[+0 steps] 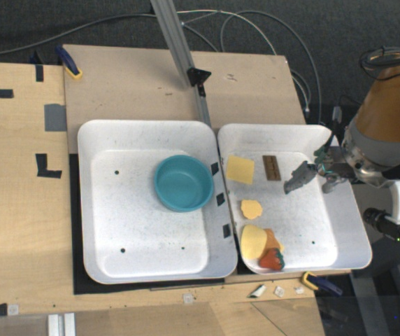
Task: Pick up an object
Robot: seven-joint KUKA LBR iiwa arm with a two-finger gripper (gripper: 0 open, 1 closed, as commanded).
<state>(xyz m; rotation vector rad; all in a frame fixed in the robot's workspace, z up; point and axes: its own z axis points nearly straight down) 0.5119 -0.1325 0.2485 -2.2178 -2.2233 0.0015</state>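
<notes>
brown block (272, 167) in the right bin (340, 257) is my pick: it lies flat near the bin's back wall, just right of the yellow square (240, 169) and close to my end effector (310, 176), which hangs over the bin's right half with its fingers spread apart and nothing between them. i judge the block stiff and light, likely to stay put under a pinch, and i'd close across its narrow width. the yellow lump (251, 209) sits near the bin's middle, and the pile of yellow, orange and red pieces (261, 247) crowds the front left corner, awkward to separate. the blue bowl (182, 182) in the left bin (102, 257) looks smooth and rounded, harder to grip.
</notes>
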